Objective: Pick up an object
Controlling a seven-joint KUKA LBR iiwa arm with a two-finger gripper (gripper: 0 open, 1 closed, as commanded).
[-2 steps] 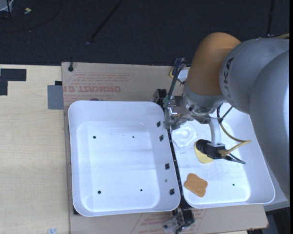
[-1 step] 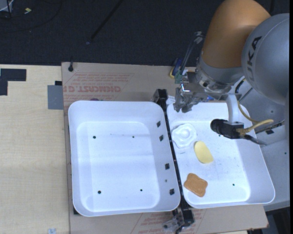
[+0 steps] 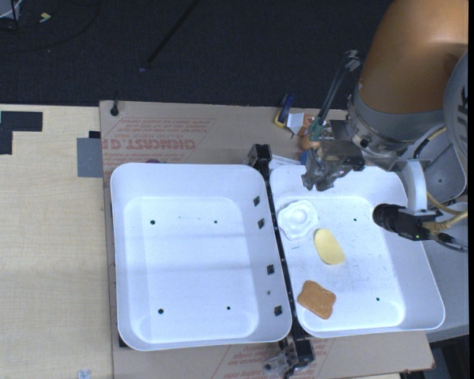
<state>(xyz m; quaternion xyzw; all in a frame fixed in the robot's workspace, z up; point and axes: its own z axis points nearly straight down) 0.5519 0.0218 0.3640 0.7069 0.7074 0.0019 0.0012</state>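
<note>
Pincer (image 3: 322,181) hovers over the right bin's (image 3: 411,310) far edge, grip state unclear; fried egg (image 3: 297,218), yellow piece (image 3: 329,246), toast (image 3: 316,299) lie below.

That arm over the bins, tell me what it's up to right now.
The arm's gripper hangs over the far edge of the right bin, with nothing visibly held. Three things lie in that bin: a white round piece nearest the gripper, a pale yellow oval beside it, and an orange-brown toast-shaped piece toward the near edge. The left bin sits alongside. It looks like a pick hasn't happened yet.
</note>
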